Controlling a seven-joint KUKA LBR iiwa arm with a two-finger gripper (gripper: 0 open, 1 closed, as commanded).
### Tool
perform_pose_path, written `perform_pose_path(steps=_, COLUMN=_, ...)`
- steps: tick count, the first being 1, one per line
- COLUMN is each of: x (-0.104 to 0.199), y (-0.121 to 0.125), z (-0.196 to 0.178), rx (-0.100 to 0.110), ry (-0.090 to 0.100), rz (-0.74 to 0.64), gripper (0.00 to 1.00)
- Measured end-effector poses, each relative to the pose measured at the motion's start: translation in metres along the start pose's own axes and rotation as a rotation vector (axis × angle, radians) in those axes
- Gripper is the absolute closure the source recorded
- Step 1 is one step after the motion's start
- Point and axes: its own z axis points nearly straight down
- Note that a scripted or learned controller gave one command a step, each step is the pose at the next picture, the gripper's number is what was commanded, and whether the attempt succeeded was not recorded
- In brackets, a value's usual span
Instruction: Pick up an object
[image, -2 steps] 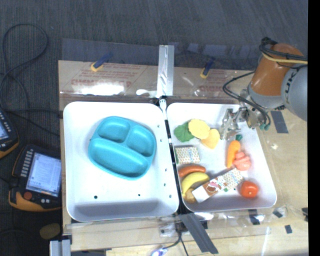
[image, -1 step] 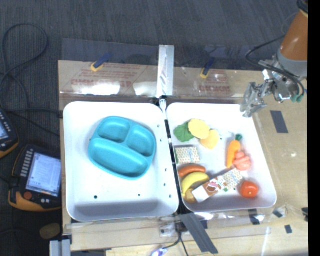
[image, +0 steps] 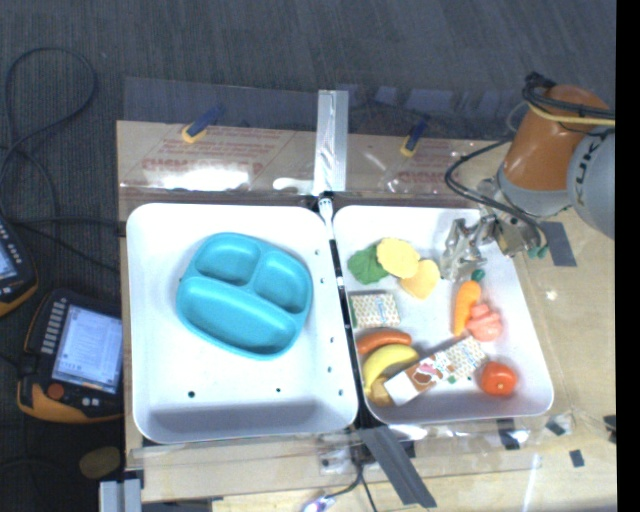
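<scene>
My gripper (image: 462, 252) hangs over the far part of the right bin (image: 535, 345), open, with nothing between its fingers. It is just right of a yellow toy piece (image: 397, 256) and a second yellow piece (image: 423, 281), and just above an orange carrot (image: 466, 303). A pink toy (image: 485, 322) lies beside the carrot. Nearer the front are a red tomato (image: 497, 378), a yellow banana (image: 383, 364), an orange sausage-like piece (image: 384, 339), a printed packet (image: 443, 366), a small patterned square (image: 373, 308) and a green leaf (image: 366, 266).
The left bin (image: 160, 390) holds a blue divided plate (image: 245, 292). A raised divider (image: 338, 300) separates the two bins. The arm's orange band (image: 545, 145) stands past the right bin's far right corner, with cables around it.
</scene>
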Motion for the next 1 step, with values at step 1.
perform_pose_path(steps=1, x=0.0247, y=0.0037, z=-0.1730, rx=-0.003, ry=-0.002, rz=-0.215, gripper=1.00)
